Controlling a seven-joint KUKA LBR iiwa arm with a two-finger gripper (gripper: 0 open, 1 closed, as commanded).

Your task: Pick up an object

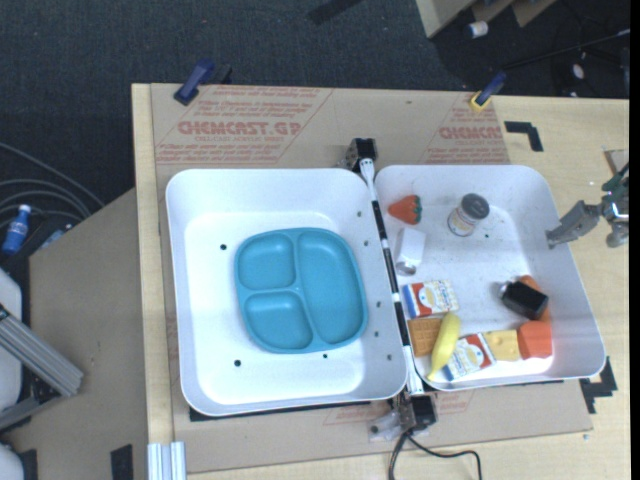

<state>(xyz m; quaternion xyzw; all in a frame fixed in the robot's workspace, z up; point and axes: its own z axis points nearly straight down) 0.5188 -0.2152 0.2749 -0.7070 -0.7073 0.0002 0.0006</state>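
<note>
At the right edge of the frame the jaws (590,218) hover just outside the right bin (560,268), their opening impossible to tell, while the banana (444,342), strawberry (405,208) and small jar (468,214) lie in that bin and a blue divided plate (299,289) sits in the left one.

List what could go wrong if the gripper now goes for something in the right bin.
1. The banana, cracker box and orange block lie packed together, so the fingers may catch two things or push one aside.
2. The gripper sits at the right bin's rim; a low approach might clip it.
</note>
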